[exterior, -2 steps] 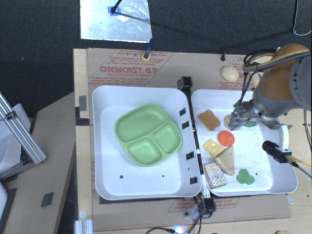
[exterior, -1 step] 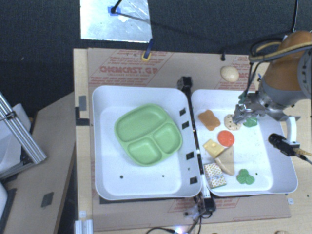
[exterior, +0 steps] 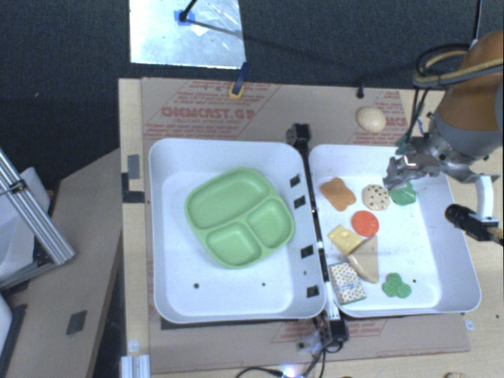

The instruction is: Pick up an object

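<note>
Nearest you: patterned cracker square [exterior: 347, 283] lies at the front-left corner of the right bin [exterior: 457, 242], tight against the divider; it looks thin and stiff, and you get little room there for a finger on the wall side.
Green clover piece [exterior: 397, 287]: sits just to its right, low and lobed, probably light plastic that will skid if you nudge it.
Beige wedge [exterior: 365, 263]: leans against the yellow cheese block [exterior: 341, 238], the two touching, so a pinch on one likely drags the other.
Red disc [exterior: 365, 224]: flat and round, just behind the cheese; take it across its width, since the smooth top gives no purchase.
Cookie [exterior: 376, 197]: small speckled round, near the gripper, rigid by the look of it and light.
Orange bread slice [exterior: 338, 194]: left of the cookie, with free floor around it (the easiest target, I judge); grip across its narrow sides.
Green piece [exterior: 404, 196]: lies right under the gripper [exterior: 400, 173], partly covered, so treat it as the thing in hand for this try; it seems small and slippery.
Gripper state: you cannot tell from this angle whether it is parted or closed.
Left bin [exterior: 169, 211]: holds a green sectioned tray [exterior: 239, 216], wide and hard to pinch except at its rim.
Farthest: pale egg [exterior: 371, 118] rests on the cardboard behind the bins, round and apt to roll.
</note>
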Tool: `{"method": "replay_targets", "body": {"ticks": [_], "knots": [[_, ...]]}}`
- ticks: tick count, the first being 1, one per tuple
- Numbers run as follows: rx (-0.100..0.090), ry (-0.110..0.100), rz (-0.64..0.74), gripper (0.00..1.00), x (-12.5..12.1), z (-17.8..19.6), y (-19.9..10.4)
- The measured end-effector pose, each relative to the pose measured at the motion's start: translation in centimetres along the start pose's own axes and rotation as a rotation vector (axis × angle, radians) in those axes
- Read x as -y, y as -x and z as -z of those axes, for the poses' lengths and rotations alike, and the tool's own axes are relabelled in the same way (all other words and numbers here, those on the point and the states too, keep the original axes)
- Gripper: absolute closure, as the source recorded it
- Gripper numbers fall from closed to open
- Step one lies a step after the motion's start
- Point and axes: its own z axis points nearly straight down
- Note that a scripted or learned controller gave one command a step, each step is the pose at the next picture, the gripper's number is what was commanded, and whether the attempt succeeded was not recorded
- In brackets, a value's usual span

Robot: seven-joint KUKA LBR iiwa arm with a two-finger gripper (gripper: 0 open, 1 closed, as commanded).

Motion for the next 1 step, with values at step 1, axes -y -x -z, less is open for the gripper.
{"method": "replay_targets", "body": {"ticks": [1], "knots": [[-0.002, -0.007, 0.001, 1.0, 4.19, -1.09, -3.02]]}}
